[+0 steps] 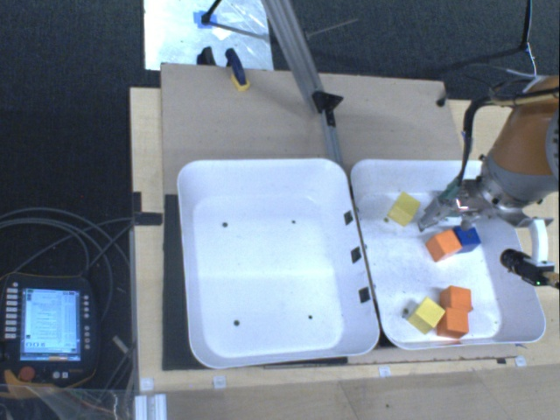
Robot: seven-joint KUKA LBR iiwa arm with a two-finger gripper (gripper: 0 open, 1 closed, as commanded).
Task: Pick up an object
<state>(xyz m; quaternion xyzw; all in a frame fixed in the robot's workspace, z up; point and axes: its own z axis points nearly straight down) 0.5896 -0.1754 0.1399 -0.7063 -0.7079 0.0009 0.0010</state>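
Observation:
The right bin (376, 182) holds several small blocks. A yellow block (404, 209) lies near its back left. An orange block (444, 244) and a blue block (467, 238) touch each other in the middle. Near the front sit another yellow block (427, 315) and two orange blocks (455, 298) (452, 323) close together. My gripper (437, 214) hangs low over the bin between the back yellow block and the orange-blue pair, just above and left of the orange block. I see nothing held in it.
The left bin (188, 191) stands beside the right one, sharing a middle wall with black clips (356, 254). A slanted metal pole (297, 51) crosses the back of the bench. A teach pendant (48, 326) and cables lie at the far left.

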